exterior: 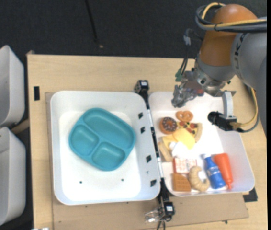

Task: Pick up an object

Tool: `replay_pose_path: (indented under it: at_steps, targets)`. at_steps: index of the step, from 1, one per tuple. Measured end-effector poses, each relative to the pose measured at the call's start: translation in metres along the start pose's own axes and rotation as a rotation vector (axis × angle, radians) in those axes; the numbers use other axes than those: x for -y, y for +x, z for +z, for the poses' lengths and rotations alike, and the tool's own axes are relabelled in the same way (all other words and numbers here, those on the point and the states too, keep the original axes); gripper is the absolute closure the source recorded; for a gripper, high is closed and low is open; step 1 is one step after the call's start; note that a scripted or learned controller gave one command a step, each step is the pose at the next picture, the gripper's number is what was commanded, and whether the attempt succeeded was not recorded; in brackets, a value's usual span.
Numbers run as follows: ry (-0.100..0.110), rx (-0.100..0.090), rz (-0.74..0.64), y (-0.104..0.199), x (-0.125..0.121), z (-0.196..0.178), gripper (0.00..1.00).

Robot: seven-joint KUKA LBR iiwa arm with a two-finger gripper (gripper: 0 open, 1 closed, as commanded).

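Note:
My gripper (179,101) hangs over the far left corner of the right bin (243,150), above bare white floor, with nothing seen between its fingers. Just in front of it lie a pretzel (184,115) and a chocolate donut (168,125). A pizza slice (191,127) and a yellow cheese wedge (185,137) sit beside them. Nearer the front lie a croissant (198,178), a waffle (180,182), a blue bottle (214,172) and an orange carrot (224,169).
The left bin (61,176) holds a blue divided plate (102,138). A red-and-white packet (184,165) and a tan cracker (165,150) lie mid right bin. Clips line the wall between the bins. White shapes stand off the bench at the left.

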State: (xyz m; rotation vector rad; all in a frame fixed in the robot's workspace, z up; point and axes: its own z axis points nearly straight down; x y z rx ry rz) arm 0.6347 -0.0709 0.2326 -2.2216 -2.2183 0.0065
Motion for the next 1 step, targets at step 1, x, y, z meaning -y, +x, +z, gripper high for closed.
replay_pose_path:
  at_steps: [1]
  targets:
    - [-0.003,-0.001,-0.005,0.0114,0.0053,-0.0161,1.00]
